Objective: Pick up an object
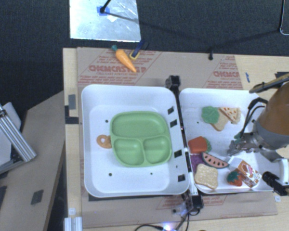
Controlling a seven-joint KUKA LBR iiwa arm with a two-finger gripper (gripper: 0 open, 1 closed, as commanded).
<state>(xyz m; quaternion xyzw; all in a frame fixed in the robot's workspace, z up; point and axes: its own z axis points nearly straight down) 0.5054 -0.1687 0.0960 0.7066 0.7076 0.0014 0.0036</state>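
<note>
Claw (237, 148) low over the right bin (192, 100), near its right side; we cannot tell whether it is open or closed, and we see nothing between its tips. Toy foods lie scattered in that bin: watermelon slice (215, 160) just left of the claw, red pepper (198, 144) beyond it, bread slice (206, 176) at the near edge, a snack packet (248, 173) just below the claw, pizza slice (229, 113) and a green piece (210, 113) farther back. Left bin (94, 109) holds a green divided plate (139, 138) and a pretzel (104, 141) touching its left rim. Carrot (125, 60) lies on the table (192, 66) behind the bins.
</note>
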